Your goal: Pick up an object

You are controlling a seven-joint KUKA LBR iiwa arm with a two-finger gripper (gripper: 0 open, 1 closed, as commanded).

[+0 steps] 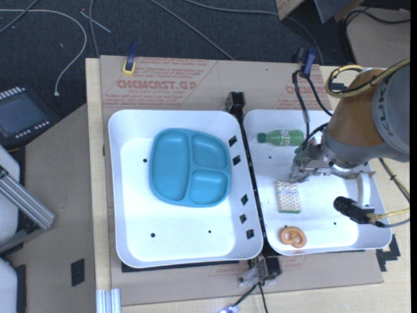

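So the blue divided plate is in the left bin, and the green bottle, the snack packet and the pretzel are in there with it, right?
Not quite. The blue divided plate is in the left bin, but the green bottle, the snack packet and the pretzel lie in the right bin, as the camera view shows. The gripper is there too, just above the packet.

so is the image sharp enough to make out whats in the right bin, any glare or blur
Camera view: lighting is even and soft with faint shadows; the white right bin looks bright but not blown out. The green bottle, packet and pretzel are slightly soft but recognisable; the hand is blurry and partly hidden under the arm.
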